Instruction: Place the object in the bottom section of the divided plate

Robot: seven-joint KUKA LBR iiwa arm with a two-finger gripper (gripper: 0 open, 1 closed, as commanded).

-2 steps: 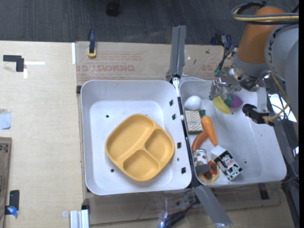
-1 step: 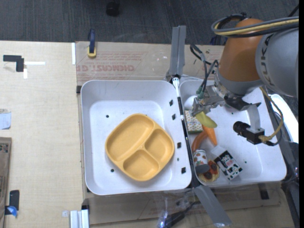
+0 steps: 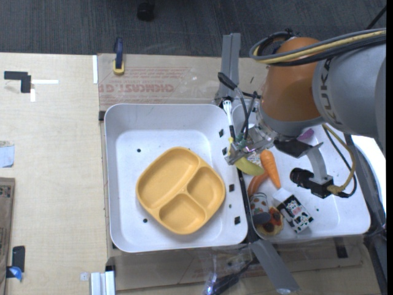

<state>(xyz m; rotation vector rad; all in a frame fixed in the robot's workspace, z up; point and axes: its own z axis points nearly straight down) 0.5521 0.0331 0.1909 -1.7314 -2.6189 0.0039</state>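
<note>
The yellow divided plate (image 3: 180, 190) lies in the left white bin (image 3: 123, 134), with one large section at its upper left and two smaller ones at its right and bottom; nothing lies in it. The grey arm with its orange band hangs over the right bin (image 3: 344, 214). My gripper (image 3: 238, 155) is low at that bin's left edge, right above a yellow-green object (image 3: 249, 166). An orange carrot (image 3: 270, 168) lies just to the right of it. The arm's body hides the grip itself.
The right bin also holds a second orange piece (image 3: 256, 184), a small round dish with bits in it (image 3: 268, 219), a black-and-white patterned block (image 3: 295, 214) and a purple item (image 3: 306, 134) under the arm. A ridge between the bins (image 3: 241, 214) separates gripper and plate.
</note>
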